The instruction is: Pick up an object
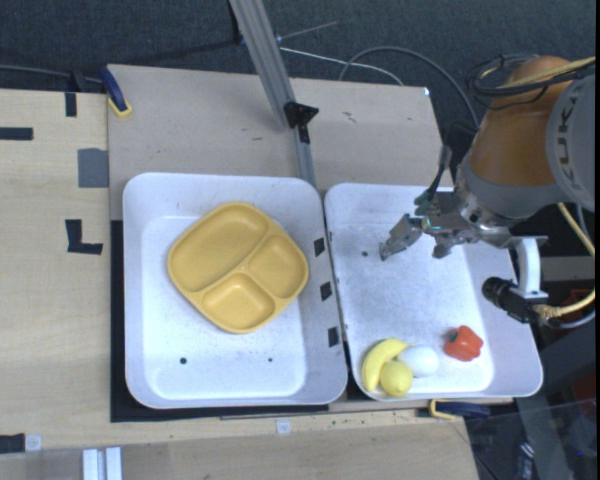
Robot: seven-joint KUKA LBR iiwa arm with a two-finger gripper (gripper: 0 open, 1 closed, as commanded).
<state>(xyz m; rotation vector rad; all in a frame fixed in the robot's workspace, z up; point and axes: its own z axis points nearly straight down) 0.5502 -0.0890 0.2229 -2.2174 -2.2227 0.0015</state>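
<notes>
Starting far left: bench top (40, 268) was plain tan wood w/ a few dark tape marks stuck on it. Next over, the left bin (145, 368) was a shallow white tray, and inside it sat a yellow divided plate (238, 266), 3 compartments, turned at a bit of an angle, lying more toward the bin's upper half. A couple tiny dark specks on the bin floor below it, too small to tell what they were.

A grey metal pole (265, 48) came slanting down from the top edge and ended at a black clamp right abt where the two bins meet.

Right bin (380, 218) touched the left one edge to edge. All the small stuff was bunched along its bottom edge: a yellow banana (378, 359) curled in the lower left corner, a yellow lemon (397, 378) touching it, a white egg (420, 360) just beside those, and a red pepper (463, 343) a little apart to the right.

The gripper (418, 240) hung over the upper half of the right bin, well apart from that cluster. Its two fingers were spread, nothing between them afaict. Behind it the arm w/ the orange band (515, 143) came in from the right.
</notes>
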